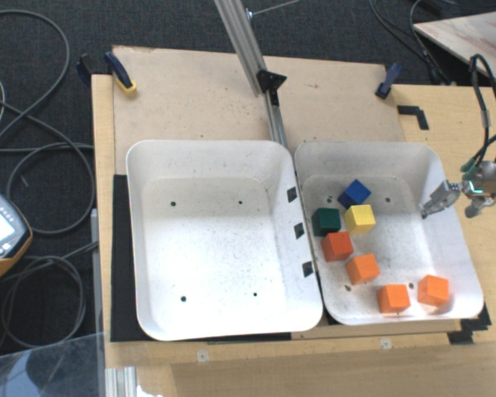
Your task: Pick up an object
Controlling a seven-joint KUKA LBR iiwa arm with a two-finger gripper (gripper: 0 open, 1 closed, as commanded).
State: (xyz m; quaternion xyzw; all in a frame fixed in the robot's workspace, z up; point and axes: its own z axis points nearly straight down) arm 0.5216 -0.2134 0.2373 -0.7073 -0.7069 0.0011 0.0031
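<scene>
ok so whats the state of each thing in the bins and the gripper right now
two-finger gripper: at the right bin's right rim, holding nothing
blue cube: resting in the right bin
yellow cube: resting, untouched
green cube: resting beside a red-orange cube
three orange cubes: resting near the front
left bin: holds no blocks

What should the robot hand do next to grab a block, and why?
Probably slide left and over the right bin first. The gripper sits at that bin's right edge with nothing in it, while the blocks lie further in. The yellow block and blue block look nearest along its path, so stopping above one of them seems the sensible small step before going down.
</scene>
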